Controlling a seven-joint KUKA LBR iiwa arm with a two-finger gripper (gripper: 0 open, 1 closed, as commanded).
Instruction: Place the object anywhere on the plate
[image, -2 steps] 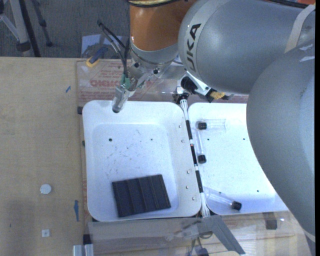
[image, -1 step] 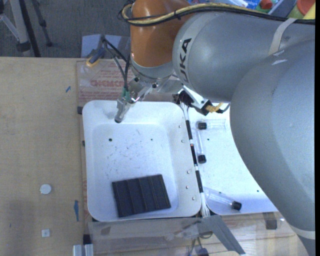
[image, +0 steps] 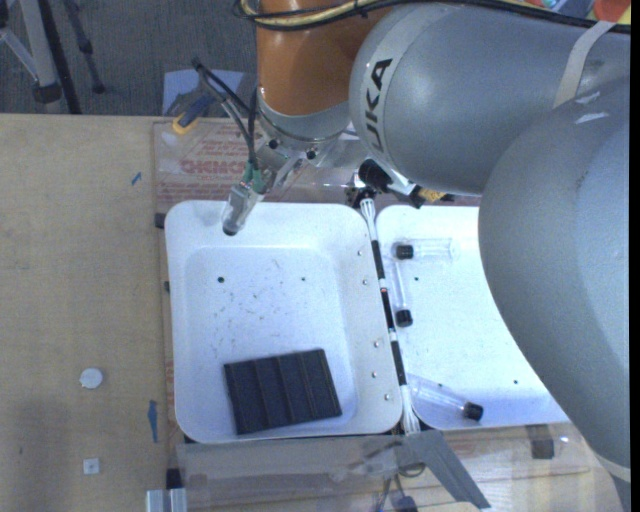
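Observation:
A dark ridged rectangular plate (image: 282, 390) lies flat in the front part of the left bin (image: 200, 300). My gripper (image: 236, 212) hangs over that bin's far left corner, well behind the plate and apart from it. Its tip is small and slanted down to the left, and I cannot make out anything in it. Three clear tubes with black caps lie in the right bin (image: 450, 330): one (image: 422, 250) near the back, one (image: 398, 300) along the left wall, one (image: 445, 400) at the front.
The arm's big grey body (image: 540, 200) covers the right bin's right side and the far edge of both bins. The wall between the bins (image: 385, 310) runs front to back. Bare wooden bench (image: 70, 300) lies to the left.

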